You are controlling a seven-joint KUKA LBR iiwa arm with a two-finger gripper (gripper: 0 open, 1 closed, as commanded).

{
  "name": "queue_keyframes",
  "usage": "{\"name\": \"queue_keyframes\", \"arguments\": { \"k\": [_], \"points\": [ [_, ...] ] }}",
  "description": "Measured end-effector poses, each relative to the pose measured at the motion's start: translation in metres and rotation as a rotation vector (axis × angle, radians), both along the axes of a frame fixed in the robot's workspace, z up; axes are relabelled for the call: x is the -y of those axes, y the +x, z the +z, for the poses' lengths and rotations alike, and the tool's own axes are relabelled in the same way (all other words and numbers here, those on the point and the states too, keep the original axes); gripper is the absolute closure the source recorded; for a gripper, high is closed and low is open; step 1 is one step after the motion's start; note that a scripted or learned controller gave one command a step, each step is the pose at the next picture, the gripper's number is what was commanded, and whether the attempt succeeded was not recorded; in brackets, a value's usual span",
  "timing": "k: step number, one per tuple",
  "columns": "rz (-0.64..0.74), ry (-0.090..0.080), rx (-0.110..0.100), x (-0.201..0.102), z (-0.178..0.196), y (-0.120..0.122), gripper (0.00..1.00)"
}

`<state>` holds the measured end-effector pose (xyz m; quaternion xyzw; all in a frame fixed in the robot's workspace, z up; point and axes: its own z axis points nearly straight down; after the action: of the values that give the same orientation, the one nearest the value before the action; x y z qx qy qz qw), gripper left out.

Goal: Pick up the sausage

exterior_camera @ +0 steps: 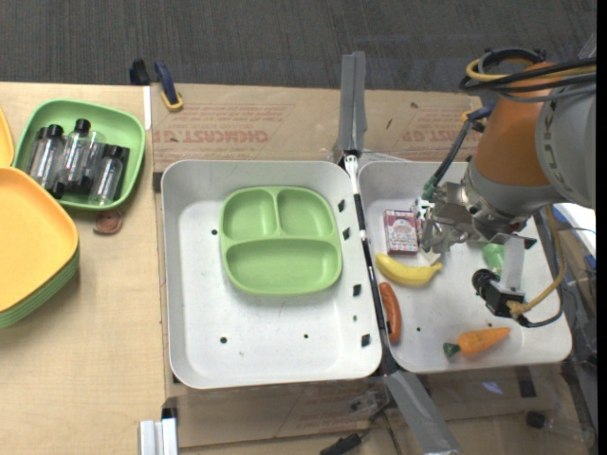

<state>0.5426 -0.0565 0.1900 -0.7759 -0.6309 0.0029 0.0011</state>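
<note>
Camera view: I am looking down on both bins. The sausage (390, 312) is lying in the right bin (531, 344), hard against that bin's left wall, its long axis running roughly along the wall. It is resting on the bin floor and nothing is touching it from above. I am therefore judging the pick as not yet done.

The gripper (432, 227) is hanging over the upper middle of the right bin, beside the pink carton (401, 230) and above the banana (410, 270). It is well up-frame from the sausage, with the banana lying between the two. I cannot tell from this angle whether the pincer is open or closed, as the wrist is blocking the tips. I am seeing no object held in it.

The carrot (477, 341) is lying near the lower edge of the right bin, apart from the sausage. A green item (493, 255) is lying under the arm; I cannot identify it.

In the left bin (190, 282) a green tray (280, 240) is sitting flat, taking no part in this task.

Status, as I am judging it: approach not finished, grasp not started, lift not started. What is remaining is the travel toward the left wall, the descent, the closing and the lift. The wall is crowding one side of the sausage, so I am expecting little room for a finger there.
</note>
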Motion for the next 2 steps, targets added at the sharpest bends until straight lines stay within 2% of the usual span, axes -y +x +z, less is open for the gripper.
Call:
{"name": "queue_keyframes", "arguments": {
  "k": [1,2],
  "points": [
    [-0.181,0.000,0.001,0.090,-0.048,0.010,1.00],
    [-0.348,0.016,0.011,0.136,-0.093,0.006,1.00]
  ]
}}
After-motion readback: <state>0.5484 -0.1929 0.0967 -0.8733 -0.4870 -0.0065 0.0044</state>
